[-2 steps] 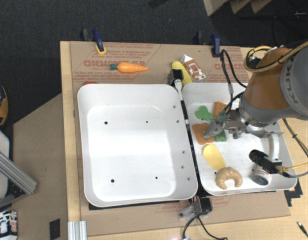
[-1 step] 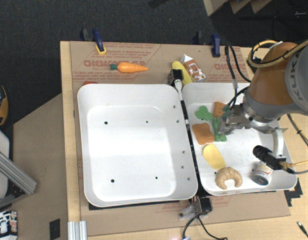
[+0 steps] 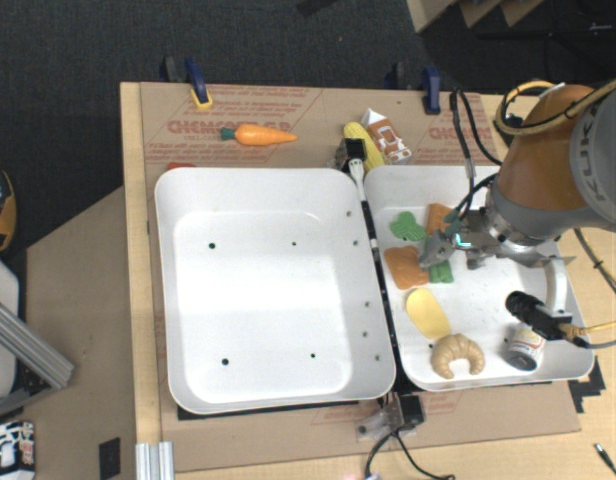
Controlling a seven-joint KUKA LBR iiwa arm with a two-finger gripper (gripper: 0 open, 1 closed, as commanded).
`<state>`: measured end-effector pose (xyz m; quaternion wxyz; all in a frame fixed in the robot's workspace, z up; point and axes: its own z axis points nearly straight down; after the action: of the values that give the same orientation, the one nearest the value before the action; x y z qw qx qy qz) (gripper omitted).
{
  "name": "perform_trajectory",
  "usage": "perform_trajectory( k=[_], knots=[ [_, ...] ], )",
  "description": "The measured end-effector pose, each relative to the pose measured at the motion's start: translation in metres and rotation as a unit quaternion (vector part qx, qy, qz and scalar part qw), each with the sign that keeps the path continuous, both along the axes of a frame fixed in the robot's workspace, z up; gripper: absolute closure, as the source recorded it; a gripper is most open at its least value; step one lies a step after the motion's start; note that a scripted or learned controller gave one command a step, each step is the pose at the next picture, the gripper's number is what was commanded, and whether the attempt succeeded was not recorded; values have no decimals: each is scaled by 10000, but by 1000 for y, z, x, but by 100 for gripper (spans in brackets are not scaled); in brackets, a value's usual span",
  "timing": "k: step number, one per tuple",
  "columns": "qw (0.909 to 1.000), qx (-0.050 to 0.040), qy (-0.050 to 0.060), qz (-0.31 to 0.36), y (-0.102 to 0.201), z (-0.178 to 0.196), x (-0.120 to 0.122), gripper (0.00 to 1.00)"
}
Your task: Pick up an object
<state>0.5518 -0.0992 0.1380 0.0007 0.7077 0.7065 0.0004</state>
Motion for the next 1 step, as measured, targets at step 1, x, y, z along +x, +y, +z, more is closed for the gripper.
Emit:
perform_trajectory(
  k=[1],
  knots=[
    [10000,-5,-16,-2,0,11,1,100]
  ],
)
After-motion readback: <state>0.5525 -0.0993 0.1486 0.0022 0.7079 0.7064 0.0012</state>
